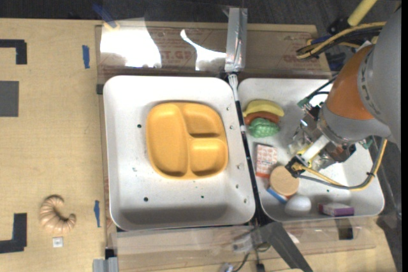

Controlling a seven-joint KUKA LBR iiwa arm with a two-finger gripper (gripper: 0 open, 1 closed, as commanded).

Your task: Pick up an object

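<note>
My gripper (305, 138) hangs low over the middle of the right bin (287, 87), at the end of the grey arm with the orange band. Nothing shows held in it. Left of it lie a yellow banana (264, 109), a green toy (262, 128) and a red-and-white packet (264, 159). A round tan disc (284, 183) sits just below and left of the gripper, with a white ball (298, 203) beside it. A purple block (336, 209) rests near the bin's front edge.
The left bin (121, 156) holds a yellow divided plate (187, 139). A tan croissant-like toy (56, 213) lies on the bench at the far left. A clear panel with a metal post (236, 41) stands behind the bins.
</note>
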